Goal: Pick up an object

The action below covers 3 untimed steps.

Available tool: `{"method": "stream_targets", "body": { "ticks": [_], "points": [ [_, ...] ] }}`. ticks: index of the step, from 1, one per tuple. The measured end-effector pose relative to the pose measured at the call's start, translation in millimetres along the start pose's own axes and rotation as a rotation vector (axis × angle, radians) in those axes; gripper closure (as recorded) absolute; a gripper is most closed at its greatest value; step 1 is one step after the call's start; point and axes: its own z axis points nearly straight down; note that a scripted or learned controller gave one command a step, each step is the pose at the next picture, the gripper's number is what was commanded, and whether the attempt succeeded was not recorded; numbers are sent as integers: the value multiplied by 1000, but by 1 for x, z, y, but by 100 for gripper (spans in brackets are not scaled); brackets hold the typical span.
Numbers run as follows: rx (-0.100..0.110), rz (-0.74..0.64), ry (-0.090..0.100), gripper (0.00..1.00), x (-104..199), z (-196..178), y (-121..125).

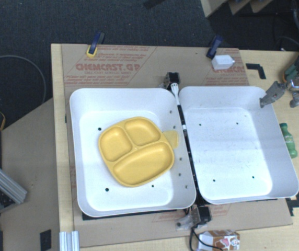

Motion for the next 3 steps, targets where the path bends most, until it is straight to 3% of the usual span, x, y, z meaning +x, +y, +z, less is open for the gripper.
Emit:
{"method": "stream_targets", "body": {
  "ticks": [1,2,3],
  "points": [
    [-14,-4,-3,0,42,-119,-73],
    [-15,-10,1,0,123,-210,-106],
    [-8,-1,-3,100,118,-214,-105]
  ]
}}
